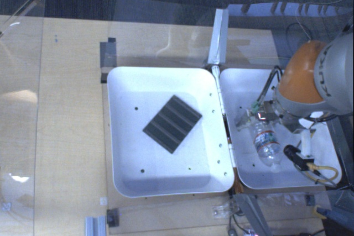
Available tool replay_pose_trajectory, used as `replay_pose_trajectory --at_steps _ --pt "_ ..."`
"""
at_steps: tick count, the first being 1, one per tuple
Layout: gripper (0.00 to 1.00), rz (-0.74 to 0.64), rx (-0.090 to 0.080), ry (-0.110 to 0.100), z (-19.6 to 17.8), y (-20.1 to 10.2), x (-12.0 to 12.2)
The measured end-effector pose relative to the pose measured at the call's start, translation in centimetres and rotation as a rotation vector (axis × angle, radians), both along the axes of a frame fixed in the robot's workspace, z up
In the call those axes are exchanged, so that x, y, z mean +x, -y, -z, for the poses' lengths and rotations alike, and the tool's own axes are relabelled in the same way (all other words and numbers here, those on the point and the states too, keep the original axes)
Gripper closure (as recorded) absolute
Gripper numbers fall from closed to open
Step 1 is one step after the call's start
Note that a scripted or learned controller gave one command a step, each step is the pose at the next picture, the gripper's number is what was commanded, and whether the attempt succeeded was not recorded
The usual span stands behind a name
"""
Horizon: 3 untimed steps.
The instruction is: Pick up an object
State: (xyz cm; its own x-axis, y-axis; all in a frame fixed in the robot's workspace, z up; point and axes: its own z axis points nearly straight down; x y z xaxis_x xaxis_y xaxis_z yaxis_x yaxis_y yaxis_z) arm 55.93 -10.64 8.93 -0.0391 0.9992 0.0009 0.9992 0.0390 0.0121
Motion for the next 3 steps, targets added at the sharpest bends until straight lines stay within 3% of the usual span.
replay_pose_trajectory --at_steps 1,2,3 --pt "0.0 -0.178 -0.005 0.004 -0.1 1.6 -2.7" --pt "1.0 -0.18 -0.004 0.01 -1.2 1.5 -2.5" --pt "1.0 -0.115 -0.001 -0.005 -10.3 -6.3 2.0"
